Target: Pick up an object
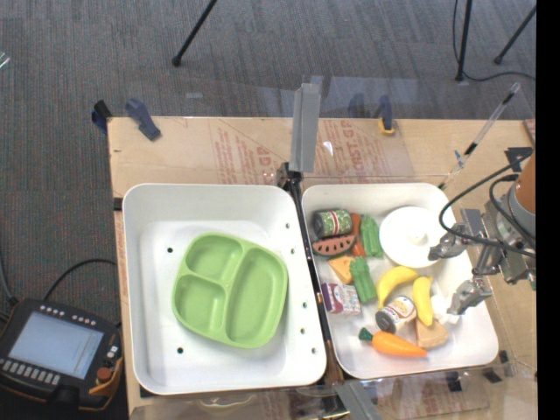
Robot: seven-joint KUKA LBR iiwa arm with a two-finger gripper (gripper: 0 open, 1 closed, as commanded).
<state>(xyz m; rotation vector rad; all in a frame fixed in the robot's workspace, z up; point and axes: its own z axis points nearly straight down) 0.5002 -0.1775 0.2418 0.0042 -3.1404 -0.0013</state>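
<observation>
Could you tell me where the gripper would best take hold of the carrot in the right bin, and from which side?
Probably across the middle of the carrot, coming straight down. It lies flat near the front wall of the right bin, its green end pointing left, with bare floor in front. The fingers would close across its narrow width; the jar behind sits close, so keep clear of it.

Green tray (231, 289) in left bin (140, 226); hand (455, 274) open over toys in right bin (477, 344).

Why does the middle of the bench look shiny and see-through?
Camera view: a clear upright panel behind the bins catches light, giving pale glare on the bench; the white plate looks washed out; the pincer looks slightly blurred.
</observation>
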